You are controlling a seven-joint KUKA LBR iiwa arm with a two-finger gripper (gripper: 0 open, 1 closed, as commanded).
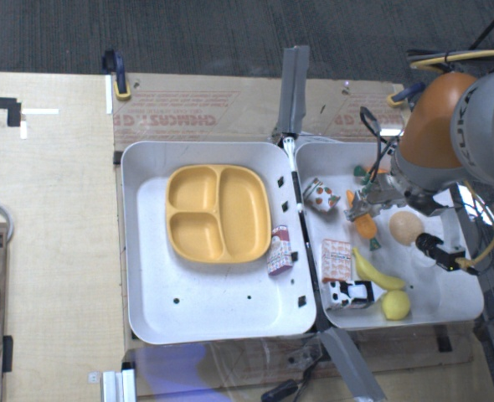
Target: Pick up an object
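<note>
My gripper (364, 206) is low over the upper middle of the right bin (448, 312), with the grey arm and its orange band reaching in from the right. Just below the gripper lies a small orange carrot-like piece (366, 226), touching or nearly touching the tip. To its right sits a beige egg (405, 227). To its left is a small strawberry-print carton (320, 195). Nearer the front lie a pink printed packet (337, 260), a banana (375, 271), a lemon (396, 305) and a cow-print box (350, 293).
The left bin (146, 308) holds a yellow divided plate (218, 213) and a small pink carton (279, 250) by its right wall. A grey divider post (293, 90) stands between the bins at the back. Cables hang off the arm over the right bin's edge.
</note>
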